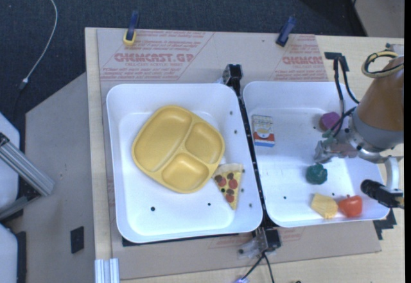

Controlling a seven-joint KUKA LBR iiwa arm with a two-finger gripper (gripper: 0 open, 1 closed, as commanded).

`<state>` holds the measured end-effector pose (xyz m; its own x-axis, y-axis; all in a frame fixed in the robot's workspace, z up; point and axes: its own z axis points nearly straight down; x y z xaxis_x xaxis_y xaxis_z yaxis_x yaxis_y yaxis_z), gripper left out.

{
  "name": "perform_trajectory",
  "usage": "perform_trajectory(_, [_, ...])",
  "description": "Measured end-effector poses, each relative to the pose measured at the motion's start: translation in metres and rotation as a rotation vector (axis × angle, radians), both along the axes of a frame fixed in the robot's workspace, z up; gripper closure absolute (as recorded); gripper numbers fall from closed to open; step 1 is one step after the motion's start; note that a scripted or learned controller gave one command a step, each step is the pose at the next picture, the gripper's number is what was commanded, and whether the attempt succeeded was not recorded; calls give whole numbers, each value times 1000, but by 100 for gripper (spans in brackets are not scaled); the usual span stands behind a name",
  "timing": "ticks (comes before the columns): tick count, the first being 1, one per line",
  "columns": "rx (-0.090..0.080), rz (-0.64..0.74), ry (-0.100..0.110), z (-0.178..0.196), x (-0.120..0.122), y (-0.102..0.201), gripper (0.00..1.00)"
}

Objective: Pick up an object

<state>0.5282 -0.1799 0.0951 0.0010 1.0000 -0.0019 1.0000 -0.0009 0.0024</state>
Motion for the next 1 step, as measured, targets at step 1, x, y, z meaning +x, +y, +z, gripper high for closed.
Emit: perform_trajectory(1, [-1, 2, -3, 63, -3, -1, 100])
